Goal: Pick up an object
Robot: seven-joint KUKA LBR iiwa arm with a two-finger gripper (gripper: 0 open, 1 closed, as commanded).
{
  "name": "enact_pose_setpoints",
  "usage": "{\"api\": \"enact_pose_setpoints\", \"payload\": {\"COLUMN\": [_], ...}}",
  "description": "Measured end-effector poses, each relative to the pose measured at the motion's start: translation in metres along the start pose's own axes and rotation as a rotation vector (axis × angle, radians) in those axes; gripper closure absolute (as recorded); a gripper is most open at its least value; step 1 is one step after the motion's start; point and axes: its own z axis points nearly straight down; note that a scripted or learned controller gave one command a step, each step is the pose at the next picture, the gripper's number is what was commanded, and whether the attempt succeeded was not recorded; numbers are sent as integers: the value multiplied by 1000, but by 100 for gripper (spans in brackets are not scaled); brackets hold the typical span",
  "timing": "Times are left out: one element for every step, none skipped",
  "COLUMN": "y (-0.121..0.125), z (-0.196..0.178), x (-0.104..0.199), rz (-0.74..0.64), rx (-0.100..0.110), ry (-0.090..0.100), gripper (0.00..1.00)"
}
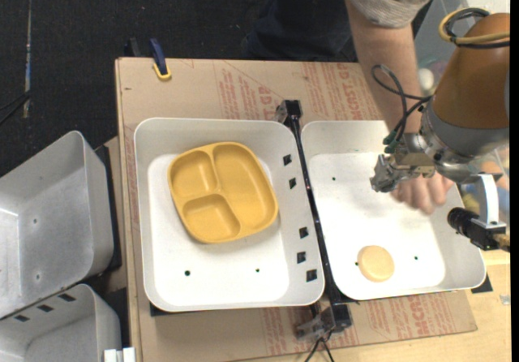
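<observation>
two bins sit side by side on the bench (pixel 211 80). the left bin (pixel 154 271) holds a divided tray (pixel 221 191) toward its 11 o'clock corner. the right bin (pixel 340 137) holds a round disc (pixel 376 263) near its 6 o'clock rim. the gripper (pixel 391 174) hangs over the right bin's middle, at 12 o'clock from the disc, with a person's hand (pixel 422 190) just beside it at 3 o'clock.

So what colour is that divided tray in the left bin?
The divided tray is a mustard yellow, clearest in the camera view from above.
</observation>
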Motion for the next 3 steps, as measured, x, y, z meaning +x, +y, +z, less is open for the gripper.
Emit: {"api": "enact_pose_setpoints", "payload": {"y": [24, 56, 82], "z": [0, 1, 21], "x": [52, 96, 133], "rz": [0, 0, 1], "rx": [-1, -2, 0], "ry": [0, 1, 0], "gripper": [100, 100, 100]}}
